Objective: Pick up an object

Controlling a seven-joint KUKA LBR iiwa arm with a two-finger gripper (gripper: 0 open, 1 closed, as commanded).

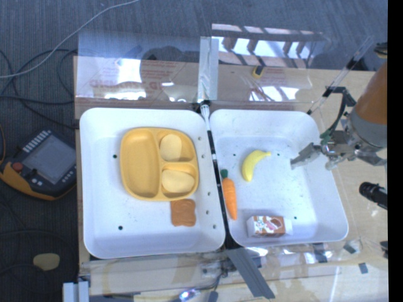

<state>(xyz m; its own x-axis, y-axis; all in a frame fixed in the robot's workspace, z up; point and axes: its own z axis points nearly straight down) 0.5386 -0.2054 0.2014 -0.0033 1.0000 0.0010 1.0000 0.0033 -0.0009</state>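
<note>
The right bin (327, 216) holds a yellow banana (254, 164) near its middle. An orange carrot (230, 198) lies along its left wall, and a small red-and-white carton (269, 225) sits near its front. My gripper (316, 158) hangs over the right side of this bin, to the right of the banana and apart from it. It is open, with nothing between its fingers. The left bin (101, 219) carries a yellow divided tray (141, 165) with two pale round pieces in it. A brown square piece (183, 212) lies just in front of the tray.
Clear plastic walls (208, 68) stand behind both bins. A teach pendant (39, 165) and cables lie on the floor at the left. The arm's grey body and orange band (376, 106) rise at the right edge. A ridge (215, 168) divides the two bins.
</note>
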